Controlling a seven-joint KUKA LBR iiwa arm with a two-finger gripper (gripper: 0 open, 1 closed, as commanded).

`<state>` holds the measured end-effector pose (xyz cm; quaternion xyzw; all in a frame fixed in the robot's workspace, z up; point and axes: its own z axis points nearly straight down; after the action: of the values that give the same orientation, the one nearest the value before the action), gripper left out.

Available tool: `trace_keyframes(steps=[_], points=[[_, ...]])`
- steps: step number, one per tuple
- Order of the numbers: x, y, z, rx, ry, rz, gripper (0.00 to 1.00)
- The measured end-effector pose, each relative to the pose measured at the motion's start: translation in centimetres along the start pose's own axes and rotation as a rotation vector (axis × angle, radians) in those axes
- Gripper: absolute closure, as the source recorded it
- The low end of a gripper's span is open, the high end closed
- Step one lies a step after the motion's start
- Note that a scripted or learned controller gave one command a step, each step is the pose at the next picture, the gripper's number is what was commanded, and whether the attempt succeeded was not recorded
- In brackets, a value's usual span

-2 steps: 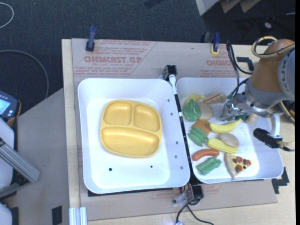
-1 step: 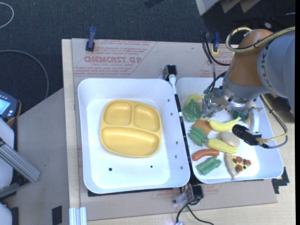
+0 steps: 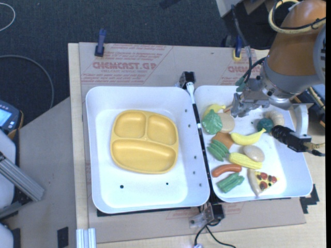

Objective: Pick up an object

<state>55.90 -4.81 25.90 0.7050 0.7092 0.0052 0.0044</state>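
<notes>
Currently claw [image 3: 239, 109] low at right bin [image 3: 295, 187] upper rim, near lettuce [image 3: 211, 122]; finger state indeterminate. Toys crowd bin centre. Left bin [image 3: 98, 154] margins open around yellow tray [image 3: 145, 141].

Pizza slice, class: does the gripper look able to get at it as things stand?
Probably yes. The pizza slice lies uncovered at the right bin's near edge, with nothing on top; the gripper sits above the bin's far end.

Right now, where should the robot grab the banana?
Probably at the middle of the banana, coming straight down from above. It lies flat and curved, thinnest across its width, so the fingers could close across it. Other toys crowd its sides, and the gripper is nearby.
</notes>
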Motion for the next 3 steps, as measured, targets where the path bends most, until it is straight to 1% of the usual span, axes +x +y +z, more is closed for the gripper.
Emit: trace_keyframes(steps=[1, 2, 3], points=[[7.9, -4.4, 4.2, 0.022, 0.003, -0.002, 1.0], [-2.5, -6.0, 7.6, 0.021, -0.003, 0.017, 1.0], [2.7, -8.2, 7.4, 0.019, 0.002, 0.002, 1.0]])
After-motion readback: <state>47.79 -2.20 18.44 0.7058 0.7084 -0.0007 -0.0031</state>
